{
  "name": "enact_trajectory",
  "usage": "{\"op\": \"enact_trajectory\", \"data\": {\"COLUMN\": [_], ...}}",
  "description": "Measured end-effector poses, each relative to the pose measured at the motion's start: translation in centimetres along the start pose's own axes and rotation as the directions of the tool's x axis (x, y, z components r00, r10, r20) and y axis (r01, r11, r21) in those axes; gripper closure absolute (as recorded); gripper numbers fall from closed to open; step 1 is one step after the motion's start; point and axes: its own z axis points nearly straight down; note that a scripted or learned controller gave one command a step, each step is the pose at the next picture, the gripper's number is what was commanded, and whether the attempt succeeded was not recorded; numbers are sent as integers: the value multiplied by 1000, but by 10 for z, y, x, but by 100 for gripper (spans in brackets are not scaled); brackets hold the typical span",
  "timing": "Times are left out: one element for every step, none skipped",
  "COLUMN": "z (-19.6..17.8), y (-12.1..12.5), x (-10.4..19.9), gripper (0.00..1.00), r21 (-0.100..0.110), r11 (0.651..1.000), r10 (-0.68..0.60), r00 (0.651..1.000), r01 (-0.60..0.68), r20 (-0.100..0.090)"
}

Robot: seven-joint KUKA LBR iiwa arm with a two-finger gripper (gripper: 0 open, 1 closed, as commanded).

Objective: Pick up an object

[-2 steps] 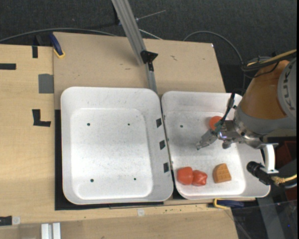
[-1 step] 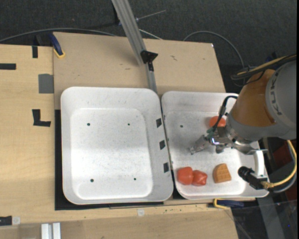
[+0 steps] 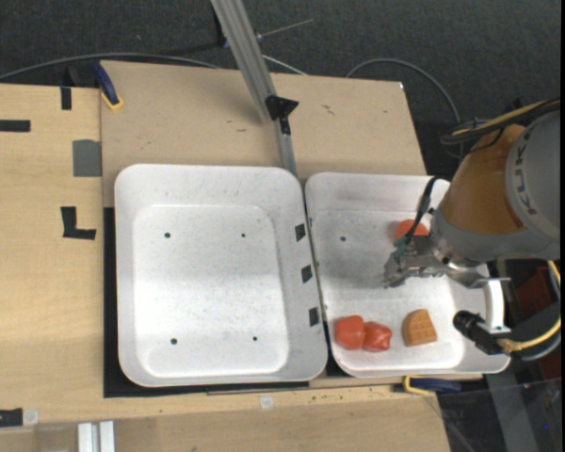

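While tool (image 3: 396, 269) hangs in right bin (image 3: 358, 196), finger state unclear; orange piece (image 3: 412, 228) beside, red lump (image 3: 362, 333), tan block (image 3: 419, 328) near.

cam: one, fixed above bench (image 3: 217, 111) | slanted look-down | covers both bins (image 3: 207, 182) | arm (image 3: 494, 205) enters right

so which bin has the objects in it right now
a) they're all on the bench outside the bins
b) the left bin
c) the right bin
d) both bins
c: the red object and the tan waffle-like piece lie along the near edge of the right bin, and an orange-red object sits in that same bin beside the gripper.
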Motion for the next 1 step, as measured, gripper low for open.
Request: {"op": "enact_trajectory", "data": {"z": [-52], "y": [-9], "x": [3], "gripper": [100], "r21": [-7], "r11": [1000], "r10": [1], "r00": [1000], "r01": [-1], "r20": [2]}}
